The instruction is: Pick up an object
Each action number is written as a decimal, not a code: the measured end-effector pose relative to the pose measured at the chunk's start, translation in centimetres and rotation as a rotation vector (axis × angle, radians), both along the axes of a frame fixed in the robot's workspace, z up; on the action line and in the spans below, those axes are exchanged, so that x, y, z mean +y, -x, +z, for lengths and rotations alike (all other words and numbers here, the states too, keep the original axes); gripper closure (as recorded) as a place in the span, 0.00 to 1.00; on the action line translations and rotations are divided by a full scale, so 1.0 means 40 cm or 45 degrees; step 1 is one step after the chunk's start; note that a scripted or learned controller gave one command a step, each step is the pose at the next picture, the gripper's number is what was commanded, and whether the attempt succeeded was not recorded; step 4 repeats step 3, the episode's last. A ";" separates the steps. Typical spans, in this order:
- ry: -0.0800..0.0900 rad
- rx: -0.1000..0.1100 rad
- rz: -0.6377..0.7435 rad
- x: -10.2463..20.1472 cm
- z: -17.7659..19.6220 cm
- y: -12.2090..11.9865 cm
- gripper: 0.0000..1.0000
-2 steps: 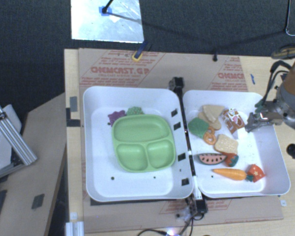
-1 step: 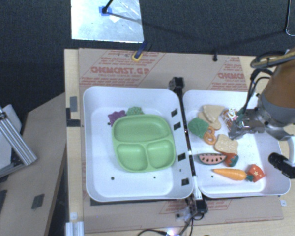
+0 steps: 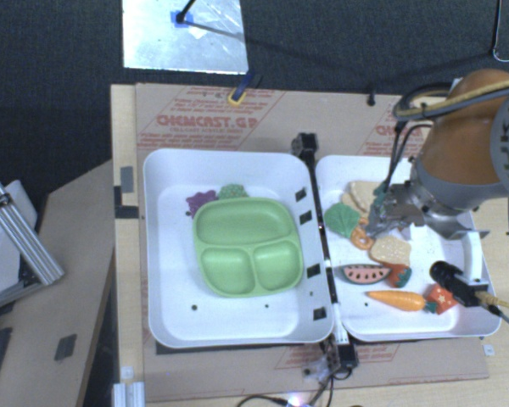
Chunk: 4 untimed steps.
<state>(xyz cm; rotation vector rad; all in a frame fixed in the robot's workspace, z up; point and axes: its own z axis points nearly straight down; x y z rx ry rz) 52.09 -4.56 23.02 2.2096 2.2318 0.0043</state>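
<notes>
1. we see the end effector (image 3: 380,219) low in the right bin (image 3: 475,329), over a cluster of toy food; we cannot tell its state.
2. beneath it lie an orange ring (image 3: 361,239), a green leafy piece (image 3: 341,220) and a bread slice (image 3: 390,250).
3. nearer the front sit a watermelon slice (image 3: 361,272) and a carrot (image 3: 397,299).
4. the left bin (image 3: 165,253) holds a green divided tray (image 3: 246,246), with a purple grape bunch (image 3: 200,200) just behind it.
</notes>
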 end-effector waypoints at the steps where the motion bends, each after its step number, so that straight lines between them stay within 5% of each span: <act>1: 0.001 0.004 -0.004 0.046 -0.009 0.050 1.00; 4: 0.002 0.003 -0.012 0.016 -0.032 0.021 1.00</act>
